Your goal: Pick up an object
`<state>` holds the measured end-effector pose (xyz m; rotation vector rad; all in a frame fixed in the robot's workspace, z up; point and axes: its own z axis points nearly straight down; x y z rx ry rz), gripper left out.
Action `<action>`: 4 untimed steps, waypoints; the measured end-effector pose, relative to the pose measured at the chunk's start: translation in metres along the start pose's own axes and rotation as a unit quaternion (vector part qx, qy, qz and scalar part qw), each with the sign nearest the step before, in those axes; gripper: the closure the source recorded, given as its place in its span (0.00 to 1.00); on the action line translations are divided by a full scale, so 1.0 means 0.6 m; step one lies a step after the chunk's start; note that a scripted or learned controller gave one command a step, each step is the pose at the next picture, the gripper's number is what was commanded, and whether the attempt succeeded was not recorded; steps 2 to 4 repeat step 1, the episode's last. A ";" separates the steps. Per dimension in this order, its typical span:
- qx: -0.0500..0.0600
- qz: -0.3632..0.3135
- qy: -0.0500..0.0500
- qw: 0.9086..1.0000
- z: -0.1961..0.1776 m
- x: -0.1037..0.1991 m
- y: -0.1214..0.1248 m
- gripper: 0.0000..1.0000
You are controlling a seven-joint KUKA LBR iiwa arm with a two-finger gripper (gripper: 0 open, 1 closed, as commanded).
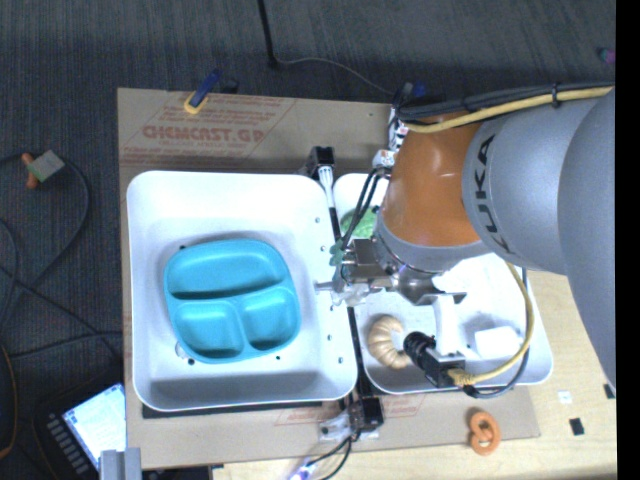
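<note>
we see a bulky, smooth grey robot arm (pixel 560 183) with black kuka lettering, a glossy orange band (pixel 430 193), and yellow and black cables (pixel 500 103) running along it.

A brown counter (pixel 250 133) printed with red lettering carries two shallow white bins. The left bin (pixel 145 268) stands touching the right bin (pixel 535 363) along a shared middle edge. A blue and yellow clamp (pixel 203 88) grips the counter's far edge, beyond the left bin's far corner. A small orange ring (pixel 484 431) lies on the counter just in front of the right bin. A black cable (pixel 268 28) runs over the dark carpet beyond the counter.
</note>
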<state>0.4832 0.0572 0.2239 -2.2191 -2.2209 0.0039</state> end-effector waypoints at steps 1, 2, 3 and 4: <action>0.000 0.002 -0.001 1.000 0.139 -0.258 -0.001 1.00; 0.000 0.002 -0.001 1.000 0.139 -0.258 -0.001 1.00; 0.000 0.002 -0.001 1.000 0.139 -0.258 -0.001 1.00; 0.000 0.002 -0.001 1.000 0.139 -0.258 -0.001 1.00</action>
